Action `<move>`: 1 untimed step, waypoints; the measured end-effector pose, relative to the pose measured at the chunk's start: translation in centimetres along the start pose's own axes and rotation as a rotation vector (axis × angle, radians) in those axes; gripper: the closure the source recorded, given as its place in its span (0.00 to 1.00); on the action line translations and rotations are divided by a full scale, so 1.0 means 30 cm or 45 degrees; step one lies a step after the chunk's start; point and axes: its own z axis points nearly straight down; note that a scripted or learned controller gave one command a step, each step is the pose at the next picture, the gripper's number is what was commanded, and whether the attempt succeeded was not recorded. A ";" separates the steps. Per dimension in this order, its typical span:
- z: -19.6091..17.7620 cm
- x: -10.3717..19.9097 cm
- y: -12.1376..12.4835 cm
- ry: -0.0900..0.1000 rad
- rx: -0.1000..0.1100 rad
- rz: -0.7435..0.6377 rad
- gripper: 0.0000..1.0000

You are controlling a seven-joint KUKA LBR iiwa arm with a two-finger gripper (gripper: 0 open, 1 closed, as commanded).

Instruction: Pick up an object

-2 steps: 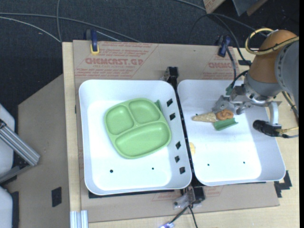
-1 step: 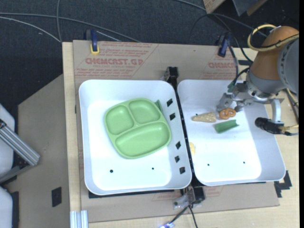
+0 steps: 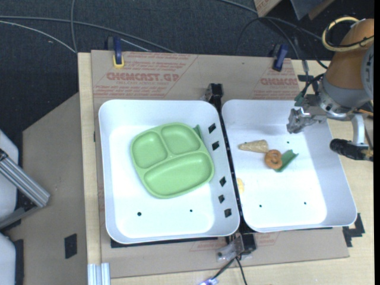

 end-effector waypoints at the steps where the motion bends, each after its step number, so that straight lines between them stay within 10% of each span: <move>1: -0.174 -0.019 -0.023 0.000 0.000 0.001 1.00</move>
